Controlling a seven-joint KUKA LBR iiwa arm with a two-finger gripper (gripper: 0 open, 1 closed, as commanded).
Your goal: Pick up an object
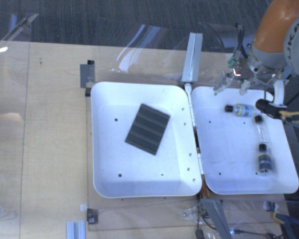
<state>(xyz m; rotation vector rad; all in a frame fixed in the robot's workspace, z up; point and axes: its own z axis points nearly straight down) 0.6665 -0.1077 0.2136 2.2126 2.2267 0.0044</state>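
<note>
My gripper (231, 86) hangs over the far edge of the right bin (228, 156), its two fingers spread open with nothing between them. Just in front of it and slightly to the right lies a small bottle with a blue label (239, 109). Further forward are a thin clear tube with black ends (260, 129) and a small dark bottle (264, 163). A dark grey ribbed block (148, 129) lies tilted in the middle of the left bin (105, 148).
A metal rail (192, 59) stands behind the seam between the bins. A black bracket (88, 74) sits at the left bin's far left corner. The arm's black cable (272, 108) overhangs the right bin's far right side. Bare wooden bench (40, 133) extends to the left.
</note>
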